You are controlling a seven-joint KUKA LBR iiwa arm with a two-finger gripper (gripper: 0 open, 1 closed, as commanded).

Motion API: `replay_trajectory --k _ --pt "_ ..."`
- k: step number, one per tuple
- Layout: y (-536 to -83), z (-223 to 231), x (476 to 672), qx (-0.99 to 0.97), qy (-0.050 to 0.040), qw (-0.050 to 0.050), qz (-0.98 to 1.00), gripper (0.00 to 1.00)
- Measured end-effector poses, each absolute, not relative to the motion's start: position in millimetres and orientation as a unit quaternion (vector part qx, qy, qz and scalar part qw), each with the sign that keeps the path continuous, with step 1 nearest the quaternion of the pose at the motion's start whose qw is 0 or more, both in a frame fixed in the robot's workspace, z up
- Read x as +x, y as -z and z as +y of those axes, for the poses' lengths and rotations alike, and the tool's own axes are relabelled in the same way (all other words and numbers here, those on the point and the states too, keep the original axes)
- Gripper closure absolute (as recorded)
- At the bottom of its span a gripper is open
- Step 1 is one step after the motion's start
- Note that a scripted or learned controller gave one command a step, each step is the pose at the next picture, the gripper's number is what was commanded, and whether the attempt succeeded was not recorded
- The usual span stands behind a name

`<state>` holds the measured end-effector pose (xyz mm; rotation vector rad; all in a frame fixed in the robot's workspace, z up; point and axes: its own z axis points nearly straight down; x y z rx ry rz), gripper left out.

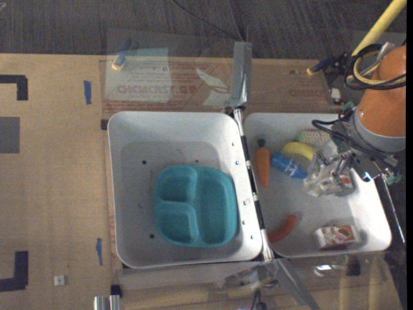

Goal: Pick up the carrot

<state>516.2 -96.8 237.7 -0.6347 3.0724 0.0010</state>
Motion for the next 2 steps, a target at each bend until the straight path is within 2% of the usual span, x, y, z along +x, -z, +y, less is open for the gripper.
replay_trajectory --k 1,2 --pt "-238 -97 516.1 -0.202 -0.0006 0.002 0.979 0.00" --pt "-262 -86 519.0 -0.152 -0.0004 0.003 0.988 0.00"
